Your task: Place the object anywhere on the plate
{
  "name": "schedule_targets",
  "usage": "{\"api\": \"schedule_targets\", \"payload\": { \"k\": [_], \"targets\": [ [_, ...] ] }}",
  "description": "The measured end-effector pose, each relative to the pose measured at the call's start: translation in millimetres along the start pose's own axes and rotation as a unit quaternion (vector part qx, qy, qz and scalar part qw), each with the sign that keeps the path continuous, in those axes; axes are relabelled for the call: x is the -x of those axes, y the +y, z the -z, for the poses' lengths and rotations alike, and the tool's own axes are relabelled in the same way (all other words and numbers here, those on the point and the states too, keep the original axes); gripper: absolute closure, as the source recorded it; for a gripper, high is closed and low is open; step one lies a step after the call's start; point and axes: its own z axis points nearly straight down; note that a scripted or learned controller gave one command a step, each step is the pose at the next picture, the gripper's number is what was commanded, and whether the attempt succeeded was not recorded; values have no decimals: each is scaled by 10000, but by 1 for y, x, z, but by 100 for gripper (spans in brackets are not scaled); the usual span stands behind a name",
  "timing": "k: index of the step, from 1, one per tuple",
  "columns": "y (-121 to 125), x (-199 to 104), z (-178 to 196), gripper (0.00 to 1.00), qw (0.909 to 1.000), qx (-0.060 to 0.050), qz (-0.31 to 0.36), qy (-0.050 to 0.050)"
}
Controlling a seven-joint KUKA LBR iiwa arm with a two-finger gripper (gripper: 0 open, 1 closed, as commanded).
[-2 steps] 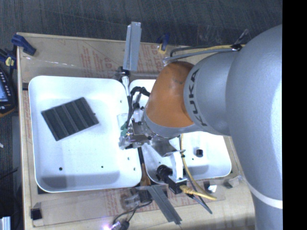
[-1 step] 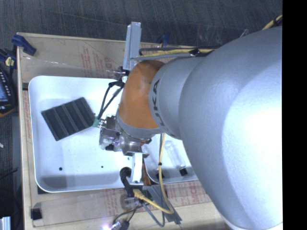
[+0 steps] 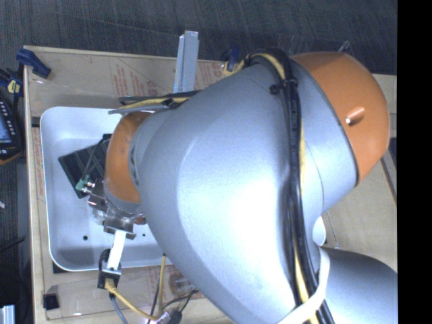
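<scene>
Grey arm [image 3: 250, 194] with its orange band covers most of the bench and reaches down into the left white bin [image 3: 57, 181]. Claw [image 3: 111, 225] hangs low over the bin floor, near the front wall; whether it is apart or together cannot be told. Dark flat object [image 3: 84, 159] lies just above and left of the claw, partly hidden under the wrist.

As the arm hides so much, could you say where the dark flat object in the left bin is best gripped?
Probably across its exposed left corner, coming down from above: the dark flat object lies low on the bin floor, and the arm covers its right part.
</scene>
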Motion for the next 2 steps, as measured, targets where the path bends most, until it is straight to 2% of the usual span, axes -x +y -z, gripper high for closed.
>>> {"api": "schedule_targets", "payload": {
  "k": [1,2],
  "targets": [
    [32,95,95,100,9992,22,393,18],
    [4,36,68,100,9774,4,-2112,16]
  ]
}}
